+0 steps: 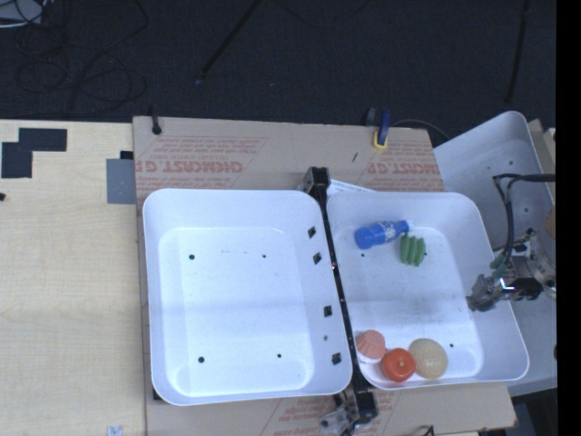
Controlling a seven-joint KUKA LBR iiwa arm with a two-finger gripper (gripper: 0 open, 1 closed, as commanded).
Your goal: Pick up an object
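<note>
A: Step in hand? Your gripper (497, 291) sits at the right bin's (508, 352) right rim, low, nothing between the fingers as far as I see. Open or clenched, cannot tell, too small.

B: Which target?

A: Nearest you, front corner: orange-red ball (398, 364), tan ball (428, 357) touching it, pink piece (369, 343) just beside. Crowded, so you'd come straight down on one, centred, away from the wall.

B: Easier pick?

A: Farther back: green object (413, 249) and blue bottle (381, 233), near each other, well apart from your fingers, more room around.
</note>
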